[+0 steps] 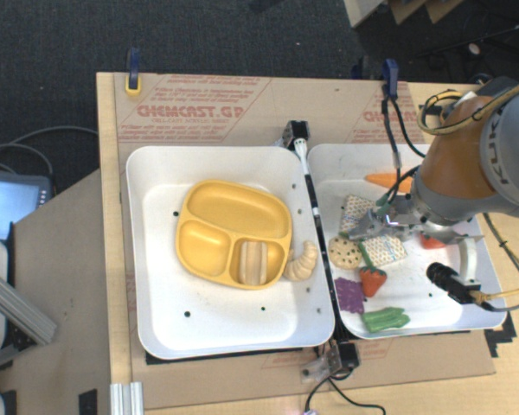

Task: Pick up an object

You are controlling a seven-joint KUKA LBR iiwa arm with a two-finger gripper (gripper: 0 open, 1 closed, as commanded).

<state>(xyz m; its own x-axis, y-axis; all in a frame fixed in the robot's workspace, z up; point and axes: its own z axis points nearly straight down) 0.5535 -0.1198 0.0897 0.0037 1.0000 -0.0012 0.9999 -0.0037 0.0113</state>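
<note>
i see my hand [374,228] low in the right bin [476,318], right of frame centre; i cannot tell its state. the patterned piece [386,250] lies just below it, cookie [343,251] to its left.

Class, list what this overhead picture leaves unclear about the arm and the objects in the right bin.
- Tool: its tip is blurred, so open or shut, and any contact with the cookie, is undecidable.
- Red object: mostly hidden under the arm's wrist.
- Orange object: partly covered by a cable.
- Right bin: far corner hidden by the arm.
</note>
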